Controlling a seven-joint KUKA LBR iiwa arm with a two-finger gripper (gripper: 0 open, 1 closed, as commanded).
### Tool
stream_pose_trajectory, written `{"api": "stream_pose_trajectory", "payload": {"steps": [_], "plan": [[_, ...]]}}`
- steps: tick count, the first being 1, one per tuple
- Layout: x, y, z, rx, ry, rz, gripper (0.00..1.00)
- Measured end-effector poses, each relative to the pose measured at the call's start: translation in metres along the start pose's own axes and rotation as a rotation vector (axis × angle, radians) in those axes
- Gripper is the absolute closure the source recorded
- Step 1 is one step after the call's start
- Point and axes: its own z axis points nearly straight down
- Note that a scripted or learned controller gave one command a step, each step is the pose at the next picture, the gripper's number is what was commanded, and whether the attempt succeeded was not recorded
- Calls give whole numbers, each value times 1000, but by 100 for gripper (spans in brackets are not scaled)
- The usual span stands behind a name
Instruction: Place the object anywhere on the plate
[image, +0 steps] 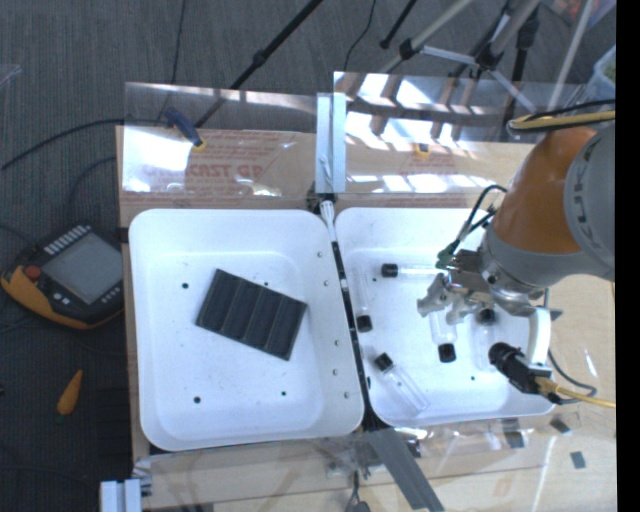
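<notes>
Glossy white plastic bins (160, 400); matt, ribbed dark plate (250, 313).

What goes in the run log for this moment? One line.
arm: over right bin | plate: left bin, bare | small objects: right bin

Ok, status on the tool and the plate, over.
Tool low over right bin, among small clear black-capped vials. Dark ribbed plate in left bin, nothing on it.

Bench (160, 170) bears two white bins (160, 400) side by side.
</notes>
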Motion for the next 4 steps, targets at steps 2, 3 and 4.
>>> {"api": "stream_pose_trajectory", "payload": {"steps": [2,3,4], "plan": [[165,64,25,1,0,-90,100],[215,56,-87,-2,-1,-53,100],[281,71,-227,-3,-1,24,100]]}}
